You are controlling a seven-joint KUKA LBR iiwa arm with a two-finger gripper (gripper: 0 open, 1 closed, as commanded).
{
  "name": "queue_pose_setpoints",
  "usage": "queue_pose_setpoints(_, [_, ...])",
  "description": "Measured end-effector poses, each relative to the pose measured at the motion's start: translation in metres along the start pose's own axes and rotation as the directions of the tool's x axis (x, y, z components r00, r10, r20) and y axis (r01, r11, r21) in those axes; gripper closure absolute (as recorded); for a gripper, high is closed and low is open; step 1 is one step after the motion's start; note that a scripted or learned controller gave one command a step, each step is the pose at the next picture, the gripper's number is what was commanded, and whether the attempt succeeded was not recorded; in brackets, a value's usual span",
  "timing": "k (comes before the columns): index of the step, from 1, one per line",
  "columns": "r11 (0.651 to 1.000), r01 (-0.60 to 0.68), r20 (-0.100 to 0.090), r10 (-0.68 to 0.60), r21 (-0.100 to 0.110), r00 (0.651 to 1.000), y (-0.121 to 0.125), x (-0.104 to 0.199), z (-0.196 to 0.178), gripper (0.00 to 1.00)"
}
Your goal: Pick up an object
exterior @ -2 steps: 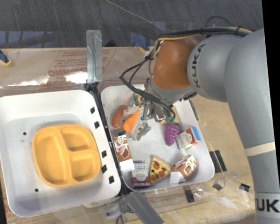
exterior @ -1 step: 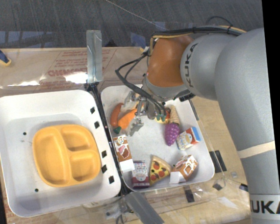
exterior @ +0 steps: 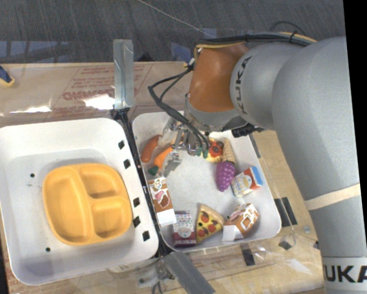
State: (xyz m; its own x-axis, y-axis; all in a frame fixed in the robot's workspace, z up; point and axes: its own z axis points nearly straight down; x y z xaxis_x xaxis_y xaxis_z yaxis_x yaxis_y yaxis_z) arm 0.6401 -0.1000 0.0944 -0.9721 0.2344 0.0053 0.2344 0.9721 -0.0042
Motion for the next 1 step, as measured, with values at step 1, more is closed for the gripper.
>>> queue_pose_setpoints(1, [1.000,0.007,0.011,-0.007,-0.002,1.000,0.0029,-0.0028,-0.0119,1.00])
